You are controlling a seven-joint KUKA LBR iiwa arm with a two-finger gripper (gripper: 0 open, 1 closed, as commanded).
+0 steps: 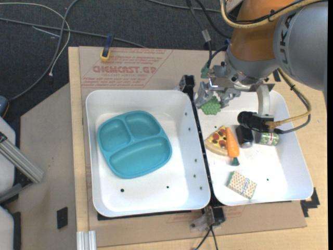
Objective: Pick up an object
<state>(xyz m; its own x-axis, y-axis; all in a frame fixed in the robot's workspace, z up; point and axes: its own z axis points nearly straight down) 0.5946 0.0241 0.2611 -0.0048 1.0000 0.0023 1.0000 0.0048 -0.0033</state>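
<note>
Grey metal tool (pixel 214 94) sits low at right bin's (pixel 296 155) back-left corner, fingers around a green leafy toy (pixel 211 107); grip uncertain. Nearby: pizza slice (pixel 216 139), carrot (pixel 232 142), patterned block (pixel 242 184). Left bin (pixel 99 191) holds teal divided plate (pixel 135 143).

A robotics laboratory test bench is shown. Two shallow white bins (pixel 99 139) are set side by side on a cardboard sheet (pixel 130 66) printed with red lettering, over dark carpet (pixel 31 56) across which loose cables (pixel 62 25) are trailed. An industrial grey and orange arm (pixel 270 30) is mounted beside them, and toy food (pixel 223 141) is used as test objects.
</note>
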